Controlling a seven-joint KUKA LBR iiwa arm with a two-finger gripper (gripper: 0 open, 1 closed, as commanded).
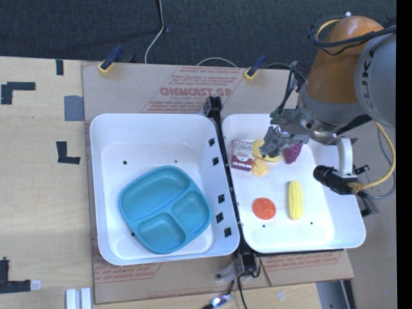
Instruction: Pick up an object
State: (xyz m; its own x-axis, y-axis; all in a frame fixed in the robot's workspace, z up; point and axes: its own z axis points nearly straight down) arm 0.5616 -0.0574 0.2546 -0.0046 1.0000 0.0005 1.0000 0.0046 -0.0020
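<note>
Our pincer (270,145) hangs over the yellow toy (260,161); its state we cannot tell. The toy seems light and stiff; we grip its middle.

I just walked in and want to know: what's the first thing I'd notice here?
Probably the big blue divided plate lying in the left bin. Next, the grey and orange robot arm reaching in from the right, with its gripper low over a cluster of small toys at the back of the right bin. Nearer the front of that bin lie a yellow corn cob and a round orange piece.
</note>
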